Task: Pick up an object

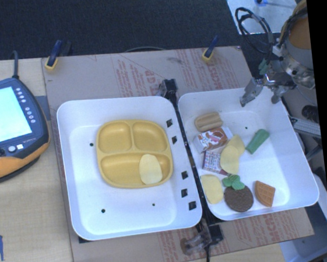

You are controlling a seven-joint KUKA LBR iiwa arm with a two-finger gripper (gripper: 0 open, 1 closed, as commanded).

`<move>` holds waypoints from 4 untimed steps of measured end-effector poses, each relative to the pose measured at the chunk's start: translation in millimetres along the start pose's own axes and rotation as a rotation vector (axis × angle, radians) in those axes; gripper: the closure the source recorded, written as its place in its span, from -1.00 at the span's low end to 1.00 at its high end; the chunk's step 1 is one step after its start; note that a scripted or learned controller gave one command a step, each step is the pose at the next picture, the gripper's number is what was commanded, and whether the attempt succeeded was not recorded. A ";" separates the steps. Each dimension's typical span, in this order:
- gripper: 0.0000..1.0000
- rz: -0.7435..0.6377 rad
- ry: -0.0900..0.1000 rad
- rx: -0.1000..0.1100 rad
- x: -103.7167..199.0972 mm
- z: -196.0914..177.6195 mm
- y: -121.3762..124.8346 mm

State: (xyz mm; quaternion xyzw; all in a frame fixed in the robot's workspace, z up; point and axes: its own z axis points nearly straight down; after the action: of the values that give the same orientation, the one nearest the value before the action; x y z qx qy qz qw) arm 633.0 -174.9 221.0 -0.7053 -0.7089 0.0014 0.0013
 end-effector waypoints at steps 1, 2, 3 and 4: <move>-1.00 0.002 0.000 0.000 9.4 130.9 -69.0; -1.00 -0.004 -0.002 0.006 56.8 129.1 -36.0; 1.00 -0.002 0.001 -0.001 55.4 115.2 -34.0; 1.00 0.001 -0.001 -0.009 60.2 39.6 -47.9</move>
State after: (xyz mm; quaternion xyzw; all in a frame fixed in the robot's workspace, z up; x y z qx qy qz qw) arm 584.6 -114.9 181.5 -0.7055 -0.7087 -0.0014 -0.0020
